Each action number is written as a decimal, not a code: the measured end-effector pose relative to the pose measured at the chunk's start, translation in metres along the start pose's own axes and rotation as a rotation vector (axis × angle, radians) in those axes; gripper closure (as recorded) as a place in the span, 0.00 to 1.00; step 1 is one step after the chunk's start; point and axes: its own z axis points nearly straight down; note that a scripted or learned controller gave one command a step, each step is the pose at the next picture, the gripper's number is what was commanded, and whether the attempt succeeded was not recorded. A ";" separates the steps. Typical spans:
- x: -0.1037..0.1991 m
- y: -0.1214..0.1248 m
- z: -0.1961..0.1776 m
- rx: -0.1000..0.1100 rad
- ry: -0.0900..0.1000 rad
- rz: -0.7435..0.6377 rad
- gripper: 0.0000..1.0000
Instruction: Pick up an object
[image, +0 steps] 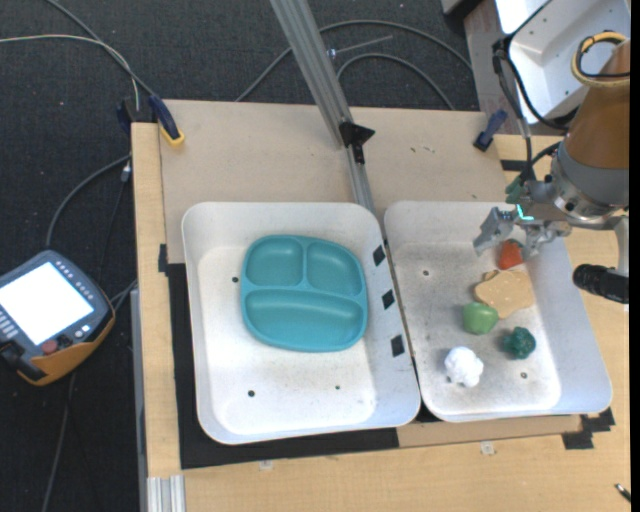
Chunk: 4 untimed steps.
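The red object (511, 256) sits near the far side of the right bin (432, 300), and from my feed the gripper (512, 232) hangs directly over it, its grey fingers (489, 229) spread apart to either side with nothing clamped between them. I cannot tell whether the fingertips touch the red piece or hover just above it. Just beside the red object, toward the near edge, lies a tan flat piece (506, 292) that looks like a slice of toast, and touching its near corner is a green round object (480, 318). A dark green lumpy item (518, 343) rests to the right of that, near the bin's right wall, and a white crumpled object (463, 366) lies closer to the near rim. In the left bin (215, 300) I see a teal divided plate (303, 292) with three compartments, lying flat around the middle. A metal pole (322, 75) slants across the bench from above. On the floor to the left rests a handheld pendant (45, 317) with a lit screen.
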 end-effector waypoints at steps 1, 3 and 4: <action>0.000 0.001 -0.001 -0.002 0.000 -0.001 0.00; 0.007 -0.012 0.097 0.003 0.001 0.000 0.00; 0.008 -0.013 0.150 0.003 0.001 0.000 0.00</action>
